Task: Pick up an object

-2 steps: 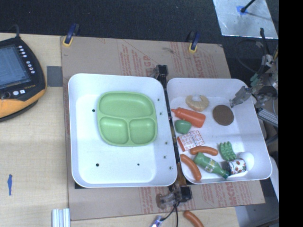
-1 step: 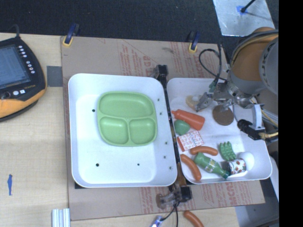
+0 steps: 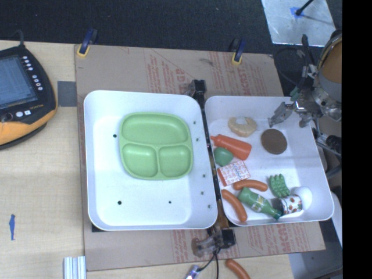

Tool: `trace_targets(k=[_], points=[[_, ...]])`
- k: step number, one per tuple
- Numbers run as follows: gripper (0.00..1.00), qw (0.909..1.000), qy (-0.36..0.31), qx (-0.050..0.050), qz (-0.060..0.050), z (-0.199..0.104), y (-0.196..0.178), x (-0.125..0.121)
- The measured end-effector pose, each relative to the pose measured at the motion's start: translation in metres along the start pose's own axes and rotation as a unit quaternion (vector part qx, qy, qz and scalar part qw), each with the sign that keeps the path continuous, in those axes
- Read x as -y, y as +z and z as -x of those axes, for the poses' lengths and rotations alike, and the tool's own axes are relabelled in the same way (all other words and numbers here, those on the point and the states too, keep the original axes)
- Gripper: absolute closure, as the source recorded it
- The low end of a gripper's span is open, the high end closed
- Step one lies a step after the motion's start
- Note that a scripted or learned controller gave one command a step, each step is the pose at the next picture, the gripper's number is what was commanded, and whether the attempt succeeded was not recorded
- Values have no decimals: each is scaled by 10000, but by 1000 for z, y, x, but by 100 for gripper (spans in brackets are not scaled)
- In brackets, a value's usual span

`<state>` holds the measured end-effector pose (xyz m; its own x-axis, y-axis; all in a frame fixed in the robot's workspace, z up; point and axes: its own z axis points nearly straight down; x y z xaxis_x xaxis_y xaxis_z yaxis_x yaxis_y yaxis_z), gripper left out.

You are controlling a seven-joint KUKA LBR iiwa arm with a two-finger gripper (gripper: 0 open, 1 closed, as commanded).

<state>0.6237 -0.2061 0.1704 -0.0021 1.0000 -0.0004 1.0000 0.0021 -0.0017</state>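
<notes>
On the desk, the right bin (image 3: 325, 214) holds its things crowded toward the near edge: a green bottle (image 3: 257, 202), two sausages (image 3: 250, 185), a patterned cup (image 3: 293, 203). Farther back lie a carrot (image 3: 232, 146), a brown disc (image 3: 274, 141) and a bagel (image 3: 242, 125). The gripper (image 3: 289, 113) hovers open at the far right corner, empty, just beyond the disc. The left bin (image 3: 99, 156) carries a green divided plate (image 3: 156, 145).

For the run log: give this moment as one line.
gripper: over right bin, far corner, holding nothing | nearest: brown disc | left bin: green tray
</notes>
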Motion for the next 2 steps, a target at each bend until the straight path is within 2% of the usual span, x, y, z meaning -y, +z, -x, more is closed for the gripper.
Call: trace_targets(k=[1,2], points=[[0,10000,-17,0,-10,5,79,25],[100,10000,-26,9,-11,7,68,25]])
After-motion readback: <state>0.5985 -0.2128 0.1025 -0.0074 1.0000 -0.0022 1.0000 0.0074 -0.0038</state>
